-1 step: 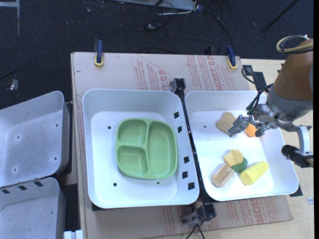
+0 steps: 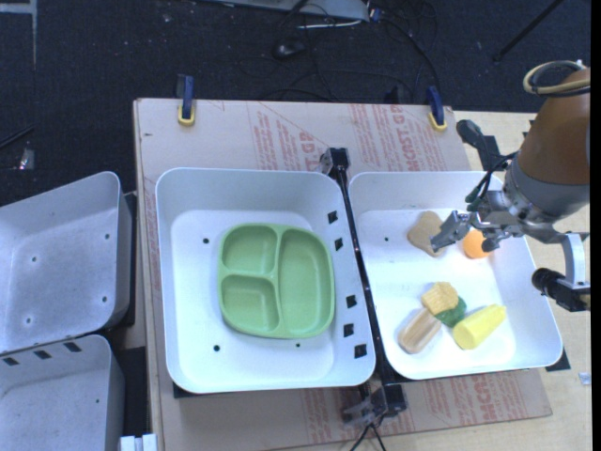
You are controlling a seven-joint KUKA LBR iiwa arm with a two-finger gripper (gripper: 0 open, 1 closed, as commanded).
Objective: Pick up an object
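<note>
1. Where the arm [image 2: 554, 148] reaches into the right bin [image 2: 394, 191], the jaws [image 2: 467, 227] sit low over the bin floor, between a tan rounded piece and an orange ball. Whether they are apart or together cannot be told from this view, and nothing is seen clamped between them.
2. Orange ball [image 2: 475, 243]: just beside the jaws on the side toward the arm, partly hidden by the gripper hardware. Contact cannot be confirmed.
3. Tan rounded piece [image 2: 424, 230]: just beside the jaws on the side away from the arm, resting on the bin floor. One dark finger lies at or over its edge.
4. A cluster of four items lies well below the jaws in the view, toward the bin's near wall:
   - yellow block [image 2: 439, 297], nearest to the jaws in this group;
   - green piece [image 2: 453, 314], touching the yellow block;
   - yellow corn-like piece [image 2: 479, 326], tilted, touching the green piece on the arm's side;
   - tan oblong piece [image 2: 419, 331], tilted, on the side away from the arm.
5. Left bin [image 2: 188, 205]: beyond the divider, well away from the jaws. It holds a green sectioned plate [image 2: 277, 280] lying flat with three compartments.
6. Both bins rest on a cardboard-covered tabletop [image 2: 244, 130]. Two clamps [image 2: 186, 99] grip its far edge.
</note>
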